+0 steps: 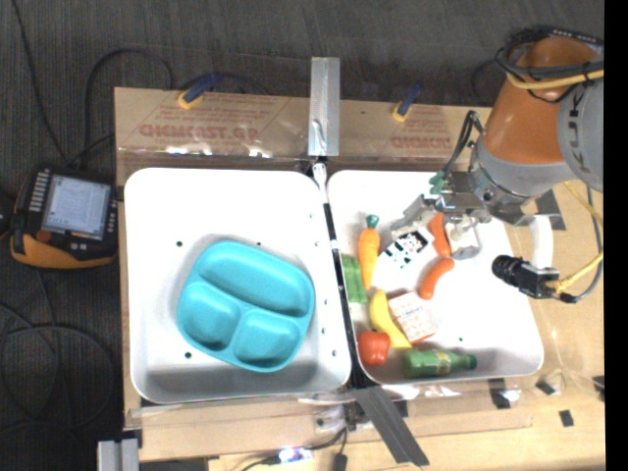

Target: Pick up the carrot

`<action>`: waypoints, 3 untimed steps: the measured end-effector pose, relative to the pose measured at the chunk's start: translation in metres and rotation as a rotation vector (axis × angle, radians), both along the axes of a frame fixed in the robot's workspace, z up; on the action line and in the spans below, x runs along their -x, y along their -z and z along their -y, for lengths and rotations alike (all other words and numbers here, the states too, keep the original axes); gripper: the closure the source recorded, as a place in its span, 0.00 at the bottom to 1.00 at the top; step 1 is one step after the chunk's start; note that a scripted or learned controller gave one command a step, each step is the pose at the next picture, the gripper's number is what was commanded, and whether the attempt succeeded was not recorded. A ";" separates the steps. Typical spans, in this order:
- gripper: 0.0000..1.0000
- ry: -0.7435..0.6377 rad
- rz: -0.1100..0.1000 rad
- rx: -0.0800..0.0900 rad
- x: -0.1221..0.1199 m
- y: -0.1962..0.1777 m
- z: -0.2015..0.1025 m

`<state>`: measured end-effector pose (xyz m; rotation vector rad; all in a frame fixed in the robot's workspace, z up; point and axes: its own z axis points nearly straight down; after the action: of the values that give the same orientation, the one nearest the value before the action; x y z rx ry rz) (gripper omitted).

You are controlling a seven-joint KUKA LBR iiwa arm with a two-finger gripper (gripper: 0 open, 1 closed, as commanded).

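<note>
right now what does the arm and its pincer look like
The arm is a thick rounded body, orange on its upper section and grey below toward the wrist. Yellow and black cables loop over its top and trail down its side. The pincer is a small metallic grey and black assembly with a green spot near its base. A black cylindrical part juts out beside a white bracket.

carrot [367, 250] in right bin [510, 312], left of claw [444, 226]; tray [246, 304] in left bin [157, 224].
</note>
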<state>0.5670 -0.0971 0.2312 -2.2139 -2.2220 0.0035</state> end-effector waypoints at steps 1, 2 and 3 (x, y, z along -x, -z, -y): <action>0.00 -0.294 0.001 -0.001 -0.017 0.050 -0.043; 0.00 -0.336 0.034 0.009 -0.016 0.110 0.000; 0.00 -0.442 0.047 0.016 -0.068 0.121 0.038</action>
<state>0.6349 -0.1351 0.1101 -1.6976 -2.6910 -0.0293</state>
